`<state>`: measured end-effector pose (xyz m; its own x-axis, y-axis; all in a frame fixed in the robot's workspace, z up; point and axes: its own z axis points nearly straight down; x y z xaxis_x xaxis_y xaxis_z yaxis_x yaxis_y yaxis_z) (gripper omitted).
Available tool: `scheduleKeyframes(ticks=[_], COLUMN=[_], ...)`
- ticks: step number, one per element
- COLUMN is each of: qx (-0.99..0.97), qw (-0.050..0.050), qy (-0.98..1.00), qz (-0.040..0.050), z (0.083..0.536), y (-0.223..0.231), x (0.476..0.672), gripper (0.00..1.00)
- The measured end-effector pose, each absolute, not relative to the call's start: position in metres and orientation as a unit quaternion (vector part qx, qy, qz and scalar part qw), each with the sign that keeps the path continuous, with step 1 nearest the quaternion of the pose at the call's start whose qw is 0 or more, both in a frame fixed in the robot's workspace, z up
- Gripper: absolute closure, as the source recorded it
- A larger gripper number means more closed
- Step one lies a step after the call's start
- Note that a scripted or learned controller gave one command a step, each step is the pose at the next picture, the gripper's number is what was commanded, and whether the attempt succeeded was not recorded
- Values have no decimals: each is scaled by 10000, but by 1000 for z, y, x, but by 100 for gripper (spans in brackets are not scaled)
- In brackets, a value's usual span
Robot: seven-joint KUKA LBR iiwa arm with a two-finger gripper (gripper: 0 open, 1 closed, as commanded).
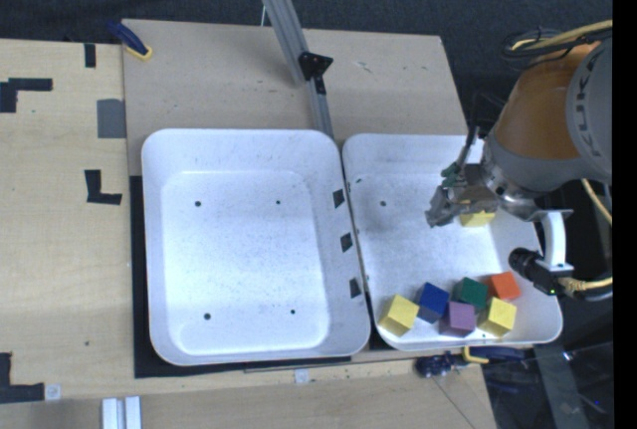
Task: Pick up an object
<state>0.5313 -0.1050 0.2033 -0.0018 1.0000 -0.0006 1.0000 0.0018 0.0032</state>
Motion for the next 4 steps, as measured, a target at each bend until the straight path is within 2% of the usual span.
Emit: scheduleKeyframes(ticks=[1, 3, 4], qx=[7065, 7049, 7042], qw=[16, -16, -12], qy=[7077, 7093, 7100], qz=[10, -9, 2], z=[256, 233, 242], y=[-103, -8, 47], x=[522, 526, 525], gripper=[100, 100, 100])
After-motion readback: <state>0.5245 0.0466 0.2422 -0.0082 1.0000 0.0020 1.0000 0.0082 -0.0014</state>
